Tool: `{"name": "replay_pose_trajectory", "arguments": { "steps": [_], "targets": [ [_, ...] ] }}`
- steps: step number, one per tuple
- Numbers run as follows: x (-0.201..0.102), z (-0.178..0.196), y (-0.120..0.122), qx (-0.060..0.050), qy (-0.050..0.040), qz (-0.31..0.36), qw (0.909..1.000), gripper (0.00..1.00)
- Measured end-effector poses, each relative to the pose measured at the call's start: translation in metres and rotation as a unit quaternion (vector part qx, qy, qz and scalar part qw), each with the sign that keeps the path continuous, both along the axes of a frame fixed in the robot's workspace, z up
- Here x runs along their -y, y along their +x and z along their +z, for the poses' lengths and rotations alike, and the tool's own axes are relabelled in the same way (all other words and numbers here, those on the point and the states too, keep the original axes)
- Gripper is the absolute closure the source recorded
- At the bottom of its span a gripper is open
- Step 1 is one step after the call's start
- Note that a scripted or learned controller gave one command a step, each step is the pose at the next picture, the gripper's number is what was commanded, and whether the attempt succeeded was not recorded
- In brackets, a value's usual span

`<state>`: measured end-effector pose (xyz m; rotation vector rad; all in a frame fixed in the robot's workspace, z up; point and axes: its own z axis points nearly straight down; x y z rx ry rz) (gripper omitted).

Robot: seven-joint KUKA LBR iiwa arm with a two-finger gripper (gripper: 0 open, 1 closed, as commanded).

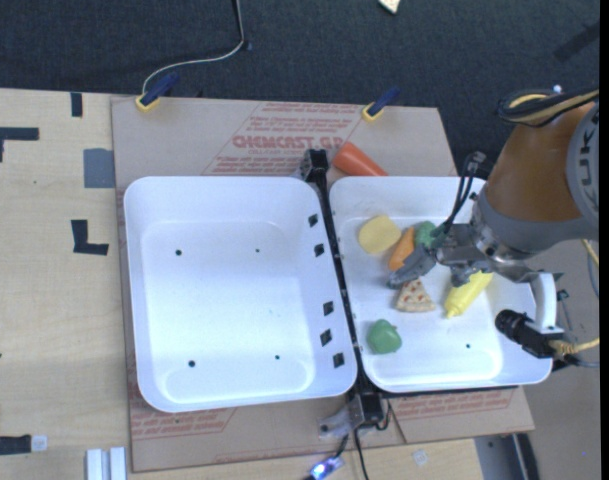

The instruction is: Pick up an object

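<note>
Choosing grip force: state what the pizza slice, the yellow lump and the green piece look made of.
Pizza slice: probably moulded plastic, matte, with printed-looking toppings. Yellow lump: likely smooth plastic or rubber, uniform colour, soft sheen. Green piece: apparently plastic, slightly glossy. Resolution leaves hard or soft open.

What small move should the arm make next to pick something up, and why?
Probably a short descent onto the carrot. The pincer sits low in the right bin, right beside the carrot and just above the pizza slice. The view shows nothing between its tips, so no lift seems justified yet.
</note>
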<state>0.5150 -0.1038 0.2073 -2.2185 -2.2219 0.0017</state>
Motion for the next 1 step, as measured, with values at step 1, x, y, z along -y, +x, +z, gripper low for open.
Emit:
{"name": "replay_pose_trajectory", "arguments": {
  "steps": [1],
  "targets": [
    [0.0035,-0.1152,0.0634,0.002,-0.0013,0.001,1.0,0.0]
  ]
}}
